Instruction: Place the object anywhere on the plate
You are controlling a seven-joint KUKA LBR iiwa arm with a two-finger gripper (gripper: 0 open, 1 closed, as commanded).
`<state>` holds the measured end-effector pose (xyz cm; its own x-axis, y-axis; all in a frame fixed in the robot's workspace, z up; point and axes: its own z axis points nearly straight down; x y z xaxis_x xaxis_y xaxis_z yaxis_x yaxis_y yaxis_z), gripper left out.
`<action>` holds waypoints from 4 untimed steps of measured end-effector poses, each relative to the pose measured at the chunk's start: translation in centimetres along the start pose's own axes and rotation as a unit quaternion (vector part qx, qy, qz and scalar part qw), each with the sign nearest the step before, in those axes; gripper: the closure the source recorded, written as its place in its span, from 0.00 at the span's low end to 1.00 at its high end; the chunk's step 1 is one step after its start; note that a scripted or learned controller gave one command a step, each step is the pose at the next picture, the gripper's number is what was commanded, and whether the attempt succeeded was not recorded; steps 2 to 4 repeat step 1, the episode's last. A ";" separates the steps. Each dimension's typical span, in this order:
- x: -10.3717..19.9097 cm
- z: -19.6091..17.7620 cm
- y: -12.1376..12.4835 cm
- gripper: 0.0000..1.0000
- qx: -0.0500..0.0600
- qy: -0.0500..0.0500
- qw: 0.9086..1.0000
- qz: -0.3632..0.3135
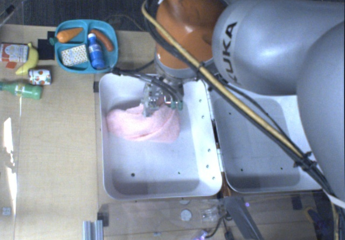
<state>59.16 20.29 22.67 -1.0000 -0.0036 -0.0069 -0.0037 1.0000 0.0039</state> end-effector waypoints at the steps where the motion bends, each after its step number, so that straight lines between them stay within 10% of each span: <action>1: 0.0 0.0 0.0 0.00 0.000 0.000 1.000 0.000; 4: 0.0 0.0 0.0 0.00 0.000 0.000 1.000 0.000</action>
